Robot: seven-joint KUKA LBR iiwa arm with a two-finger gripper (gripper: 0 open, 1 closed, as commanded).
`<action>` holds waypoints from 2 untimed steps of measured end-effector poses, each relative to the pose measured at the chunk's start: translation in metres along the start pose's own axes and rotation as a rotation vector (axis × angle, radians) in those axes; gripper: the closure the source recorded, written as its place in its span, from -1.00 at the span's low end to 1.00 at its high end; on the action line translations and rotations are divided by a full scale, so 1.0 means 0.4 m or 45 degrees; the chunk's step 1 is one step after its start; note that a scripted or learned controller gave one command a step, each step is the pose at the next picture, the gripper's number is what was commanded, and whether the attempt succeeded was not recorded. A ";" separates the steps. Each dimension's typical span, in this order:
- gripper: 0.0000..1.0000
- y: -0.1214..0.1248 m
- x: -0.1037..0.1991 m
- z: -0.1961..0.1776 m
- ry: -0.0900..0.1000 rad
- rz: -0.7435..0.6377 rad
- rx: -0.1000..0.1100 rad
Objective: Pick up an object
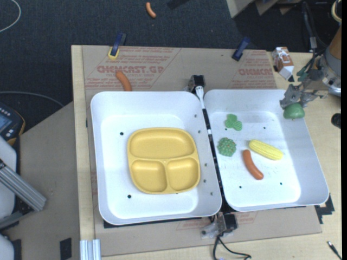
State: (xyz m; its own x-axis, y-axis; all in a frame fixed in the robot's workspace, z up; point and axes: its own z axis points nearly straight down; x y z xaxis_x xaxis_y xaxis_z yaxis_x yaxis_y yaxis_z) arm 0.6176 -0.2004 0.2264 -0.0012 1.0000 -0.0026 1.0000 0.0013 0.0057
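camera view: gripper (295, 99) sat over green object (294, 111) at right bin (312, 145) edge; jaws' state unclear. grasp step; next needs a lift.

This is a robotics lab or test bench rather than a home. A cardboard sheet (179, 64) is clamped to the bench with blue clamps (116, 46), two white bins (108, 145) sit side by side on it, cables trail at the front edge (222, 242) — and the food is plastic toy stuff, like the corn (265, 149) and sausage (252, 164), over dark carpet (65, 10).
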 end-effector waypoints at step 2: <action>1.00 -0.081 0.236 0.013 0.007 -0.003 0.013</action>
State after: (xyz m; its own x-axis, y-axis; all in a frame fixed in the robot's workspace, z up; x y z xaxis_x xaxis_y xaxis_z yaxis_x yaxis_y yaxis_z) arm 0.5850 -0.1061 0.2210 -0.0039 1.0000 0.0026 1.0000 0.0039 -0.0045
